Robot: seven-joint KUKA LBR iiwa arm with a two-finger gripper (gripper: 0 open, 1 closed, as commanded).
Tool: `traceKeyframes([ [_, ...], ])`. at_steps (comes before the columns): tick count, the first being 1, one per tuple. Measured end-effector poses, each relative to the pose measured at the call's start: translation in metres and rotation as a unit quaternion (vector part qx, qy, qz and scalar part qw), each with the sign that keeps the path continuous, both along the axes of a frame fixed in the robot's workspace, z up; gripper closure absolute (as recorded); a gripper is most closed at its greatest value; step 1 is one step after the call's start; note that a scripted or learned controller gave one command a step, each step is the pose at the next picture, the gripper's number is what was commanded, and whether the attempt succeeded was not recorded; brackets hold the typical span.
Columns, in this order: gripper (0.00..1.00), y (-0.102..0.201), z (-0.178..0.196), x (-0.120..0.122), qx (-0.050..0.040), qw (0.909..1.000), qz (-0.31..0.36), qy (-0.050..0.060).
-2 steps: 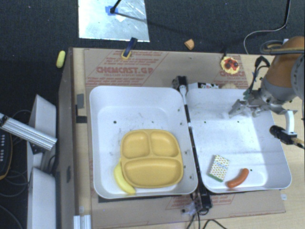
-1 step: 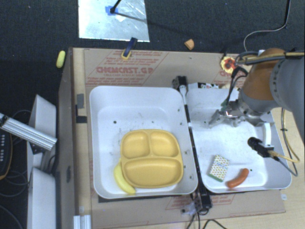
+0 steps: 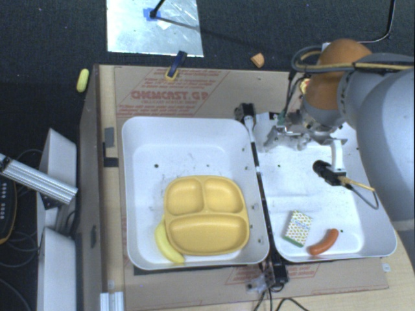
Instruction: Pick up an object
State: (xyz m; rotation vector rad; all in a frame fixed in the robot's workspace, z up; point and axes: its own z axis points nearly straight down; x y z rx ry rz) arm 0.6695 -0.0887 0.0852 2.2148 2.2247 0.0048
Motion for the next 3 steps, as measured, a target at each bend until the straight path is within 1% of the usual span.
traceKeyframes([
  [1,0.0,-0.062,0.01,-0.041,-0.0011,1.0,-0.001,0.001],
  [2,0.0,-0.08,0.011,-0.073,-0.0007,1.0,-0.002,0.001],
  [3,1.0,-0.08,0.022,-0.072,-0.0007,1.0,-0.002,-0.001],
])
